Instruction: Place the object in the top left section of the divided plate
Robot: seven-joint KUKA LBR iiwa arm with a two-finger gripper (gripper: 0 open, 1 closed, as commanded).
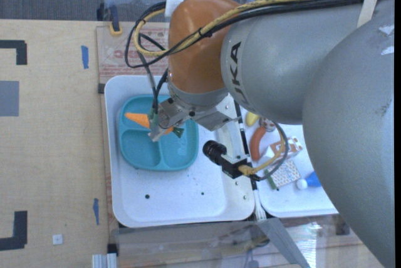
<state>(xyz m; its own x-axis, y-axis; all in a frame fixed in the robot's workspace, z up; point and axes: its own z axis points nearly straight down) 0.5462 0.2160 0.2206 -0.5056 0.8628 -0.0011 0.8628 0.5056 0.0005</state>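
Note:
A blue divided plate (168, 158) lies in the upper part of the left white bin (169, 198). A toy carrot (135, 118), orange with a green top, lies slanted across the plate. Its orange tip rests over the plate's top left section, and its green end points right toward the plate's middle. My gripper (158, 125) hangs low over the plate under the orange wrist band. Its fingers stand on either side of the carrot's middle and close against it. The arm hides the plate's upper right part.
The right bin (294, 207) holds a red sausage-like toy (257, 142), a yellow piece (251, 118), a checkered packet (286, 173) and a blue item (311, 183). A black cable fitting (215, 151) hangs over the divide between the bins. The wooden bench (50, 135) extends to the left.

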